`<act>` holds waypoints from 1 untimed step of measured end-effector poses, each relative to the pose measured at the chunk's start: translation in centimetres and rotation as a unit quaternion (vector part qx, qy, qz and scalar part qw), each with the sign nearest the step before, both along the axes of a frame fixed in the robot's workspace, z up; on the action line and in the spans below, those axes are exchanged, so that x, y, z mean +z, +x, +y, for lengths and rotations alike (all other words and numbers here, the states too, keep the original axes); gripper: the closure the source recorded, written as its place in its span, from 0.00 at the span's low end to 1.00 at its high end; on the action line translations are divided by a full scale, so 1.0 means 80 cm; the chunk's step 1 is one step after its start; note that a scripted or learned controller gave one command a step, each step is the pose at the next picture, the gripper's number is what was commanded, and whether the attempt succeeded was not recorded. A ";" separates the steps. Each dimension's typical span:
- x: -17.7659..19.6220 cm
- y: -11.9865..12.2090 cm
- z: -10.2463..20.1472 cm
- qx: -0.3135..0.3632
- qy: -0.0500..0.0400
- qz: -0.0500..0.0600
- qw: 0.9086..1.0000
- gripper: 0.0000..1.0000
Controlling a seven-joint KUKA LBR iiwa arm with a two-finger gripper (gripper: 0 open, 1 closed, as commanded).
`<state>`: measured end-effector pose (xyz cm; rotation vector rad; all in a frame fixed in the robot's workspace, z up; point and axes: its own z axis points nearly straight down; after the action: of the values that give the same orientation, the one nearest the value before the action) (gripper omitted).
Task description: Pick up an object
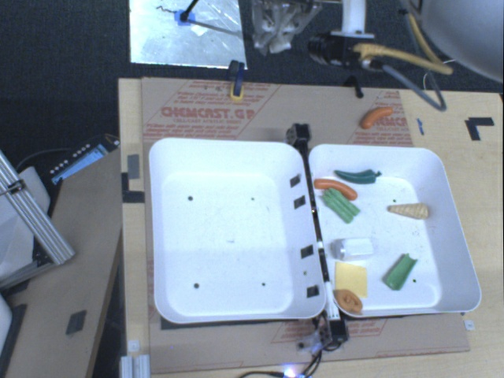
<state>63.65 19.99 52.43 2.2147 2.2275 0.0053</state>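
The right bin (453, 235) holds several small items: a dark green chili (358, 176), a red-orange sausage (335, 186), a ribbed green piece (340, 205), a cream cone (409, 209), a clear lump (352, 248), a yellow square (350, 277), an orange pastry (349, 301) at the near left corner and a green block (399, 272). My gripper (276, 34) hangs high beyond the far edge of the bench, well away from both bins, with nothing visibly in it.
The left bin (228, 227) sits beside the right one, black clips along their shared rim. Another orange sausage (376, 117) lies on the cardboard behind the right bin. A yellow-blue clamp (236, 81) and a shiny sheet (185, 18) sit at the back left.
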 end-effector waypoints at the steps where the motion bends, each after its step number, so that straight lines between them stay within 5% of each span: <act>1: -0.036 -0.084 0.047 0.002 0.000 0.003 1.000 1.00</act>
<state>56.95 23.72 49.57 2.2129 2.2339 -0.0016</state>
